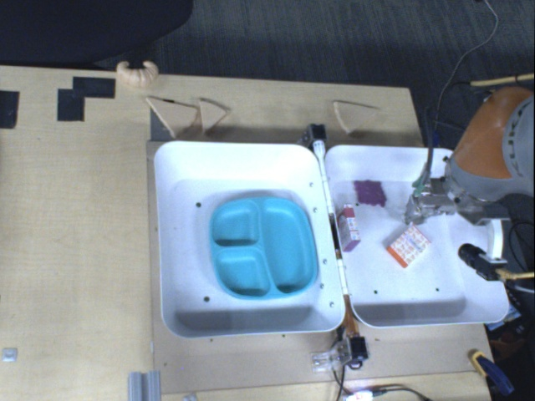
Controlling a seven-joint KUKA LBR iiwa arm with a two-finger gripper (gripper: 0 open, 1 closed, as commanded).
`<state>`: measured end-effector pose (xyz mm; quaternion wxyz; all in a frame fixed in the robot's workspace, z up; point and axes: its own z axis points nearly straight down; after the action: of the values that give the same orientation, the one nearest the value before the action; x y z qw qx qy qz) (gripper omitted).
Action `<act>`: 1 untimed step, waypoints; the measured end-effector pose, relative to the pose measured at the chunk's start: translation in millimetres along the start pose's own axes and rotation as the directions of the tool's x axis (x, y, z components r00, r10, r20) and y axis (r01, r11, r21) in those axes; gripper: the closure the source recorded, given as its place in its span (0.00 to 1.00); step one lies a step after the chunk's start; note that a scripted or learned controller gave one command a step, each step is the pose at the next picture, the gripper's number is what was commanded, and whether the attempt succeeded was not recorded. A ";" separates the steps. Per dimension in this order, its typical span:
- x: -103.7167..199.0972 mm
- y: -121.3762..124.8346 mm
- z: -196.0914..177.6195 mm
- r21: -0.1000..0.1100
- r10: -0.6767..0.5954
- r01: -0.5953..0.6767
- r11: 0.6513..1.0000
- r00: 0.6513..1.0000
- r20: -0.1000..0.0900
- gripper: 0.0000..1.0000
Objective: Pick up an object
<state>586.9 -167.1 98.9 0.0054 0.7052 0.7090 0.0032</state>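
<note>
The gripper point(420, 207) hangs over the right bin point(443, 307), toward its far right part, at the end of the grey arm point(493, 186) that comes in from the right with its orange band point(493, 136) above the wrist. Whether the gripper is apart or together I cannot tell, as its tip is small and blurred here; nothing can be seen held in it. Just near and left of the tip lies a small orange-and-white box point(409, 246) on the bin floor, turned at a slant; whether the gripper touches it is not clear. Farther left and toward the far side lies a purple piece point(369, 192), flat on the floor. Left again, close beside the bin's left wall, lies a small red-and-white packet point(348, 226), lengthwise along the wall. All three things are apart from one another. Across the divide, the left bin point(180, 307) holds a blue tray point(263, 246) with three compartments, sitting about the middle of that bin. Both bins rest side by side on the pale wooden bench point(75, 249).
</note>
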 end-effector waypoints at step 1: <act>0.0 -0.1 0.2 0.000 0.000 0.000 1.000 1.000 0.000 0.00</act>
<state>586.8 -167.1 98.7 0.0052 0.7052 0.7090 0.0032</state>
